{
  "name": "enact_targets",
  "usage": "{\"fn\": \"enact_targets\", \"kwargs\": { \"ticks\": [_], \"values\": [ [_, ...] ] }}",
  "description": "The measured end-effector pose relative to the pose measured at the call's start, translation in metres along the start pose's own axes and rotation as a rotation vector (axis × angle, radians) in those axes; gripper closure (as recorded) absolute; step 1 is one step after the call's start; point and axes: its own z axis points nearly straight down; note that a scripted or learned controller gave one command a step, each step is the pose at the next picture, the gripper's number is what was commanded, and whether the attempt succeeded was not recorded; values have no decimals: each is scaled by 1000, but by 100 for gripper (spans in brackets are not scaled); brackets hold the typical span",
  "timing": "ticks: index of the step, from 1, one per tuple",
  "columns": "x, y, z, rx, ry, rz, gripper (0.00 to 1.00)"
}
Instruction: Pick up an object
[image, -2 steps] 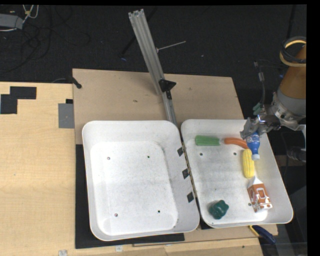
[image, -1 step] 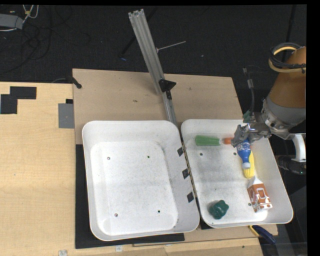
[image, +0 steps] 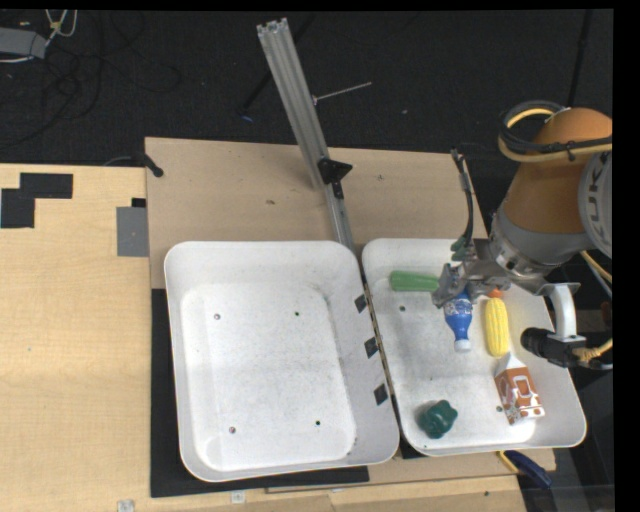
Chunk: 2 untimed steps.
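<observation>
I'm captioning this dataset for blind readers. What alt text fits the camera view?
A grey arm's gripper reaches from the right over the right bin, just above a blue bottle. That bin also holds a green stick, yellow corn, a dark green lump and an orange-white toy; the left bin sits beside it.

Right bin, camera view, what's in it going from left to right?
Green stick → dark green lump → blue bottle → yellow corn → orange and white box. The pincer hangs over the bottle's top, so I leave it out of the order.
</observation>
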Motion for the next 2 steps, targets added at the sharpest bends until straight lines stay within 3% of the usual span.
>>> {"fn": "enact_targets", "kwargs": {
  "ticks": [2],
  "values": [
    [108,-45,-20,0,0,-1,100]
  ]
}}
